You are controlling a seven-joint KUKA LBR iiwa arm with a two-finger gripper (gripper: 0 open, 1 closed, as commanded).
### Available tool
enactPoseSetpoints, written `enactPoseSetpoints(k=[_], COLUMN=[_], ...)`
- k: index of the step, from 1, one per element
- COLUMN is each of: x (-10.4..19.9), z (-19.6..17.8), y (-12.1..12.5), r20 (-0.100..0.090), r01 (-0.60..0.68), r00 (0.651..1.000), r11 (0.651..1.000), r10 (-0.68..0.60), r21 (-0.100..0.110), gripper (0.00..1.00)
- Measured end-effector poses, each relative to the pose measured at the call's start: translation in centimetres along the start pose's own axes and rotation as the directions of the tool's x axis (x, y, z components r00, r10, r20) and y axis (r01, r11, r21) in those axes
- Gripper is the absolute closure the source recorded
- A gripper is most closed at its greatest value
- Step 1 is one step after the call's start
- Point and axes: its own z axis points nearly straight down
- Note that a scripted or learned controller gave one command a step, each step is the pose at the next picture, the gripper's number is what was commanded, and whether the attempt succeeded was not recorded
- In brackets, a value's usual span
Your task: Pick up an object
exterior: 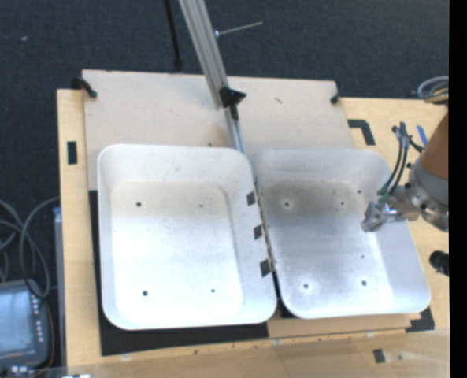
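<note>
Arm (430, 176) reaching in over the right bin (328, 290), gripper (372, 219) hanging low at the bin's right side.

The gripper is sitting just above the scuffed floor of the right bin, near its right wall, with cables trailing up toward the wrist; whether it is spread or pressed together is too small and blurred to tell, and nothing is showing between its tips. No object to pick is showing in either bin: both the right bin and the left bin (138, 164) are showing only bare white floors with dark smudges and small holes. A metal rail (205, 42) is slanting down to the seam between them.
</note>
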Motion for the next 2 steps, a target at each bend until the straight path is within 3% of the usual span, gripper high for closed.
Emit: enactPoseSetpoints(k=[1, 2], x=[-0.2, 5.0], z=[-4.5, -5.6], y=[0.2, 1.3], r20=[0.0, -0.003], r01=[0.0, 0.005], r00=[1.0, 1.0], r11=[1.0, 1.0], r10=[0.0, -0.005], r21=[0.001, 0.004], gripper=[1.0, 1.0])
